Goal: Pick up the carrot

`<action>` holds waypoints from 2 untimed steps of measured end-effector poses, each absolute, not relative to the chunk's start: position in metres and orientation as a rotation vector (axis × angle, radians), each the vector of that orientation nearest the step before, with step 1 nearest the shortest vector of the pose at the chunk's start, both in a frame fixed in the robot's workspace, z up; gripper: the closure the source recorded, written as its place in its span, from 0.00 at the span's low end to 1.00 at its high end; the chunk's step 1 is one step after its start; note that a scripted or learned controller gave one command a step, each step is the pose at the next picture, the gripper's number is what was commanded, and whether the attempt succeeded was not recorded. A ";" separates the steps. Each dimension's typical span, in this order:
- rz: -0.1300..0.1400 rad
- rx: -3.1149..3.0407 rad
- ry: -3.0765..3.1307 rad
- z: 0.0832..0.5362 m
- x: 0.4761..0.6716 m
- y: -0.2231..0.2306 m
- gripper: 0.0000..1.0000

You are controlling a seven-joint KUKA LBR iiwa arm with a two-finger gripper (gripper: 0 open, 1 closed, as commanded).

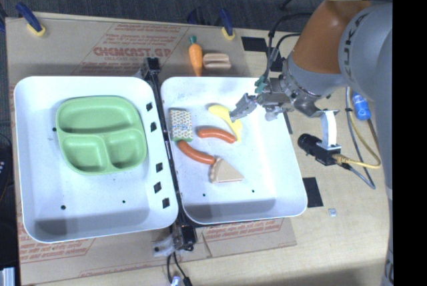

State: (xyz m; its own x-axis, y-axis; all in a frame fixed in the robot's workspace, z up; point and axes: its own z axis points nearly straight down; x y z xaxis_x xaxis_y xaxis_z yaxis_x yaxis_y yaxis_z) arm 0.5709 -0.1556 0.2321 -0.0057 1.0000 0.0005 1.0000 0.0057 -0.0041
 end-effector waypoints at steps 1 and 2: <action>0.008 -2.176 -2.257 0.101 0.608 -0.142 0.00; 0.004 -2.334 -2.097 0.092 0.557 -0.099 0.00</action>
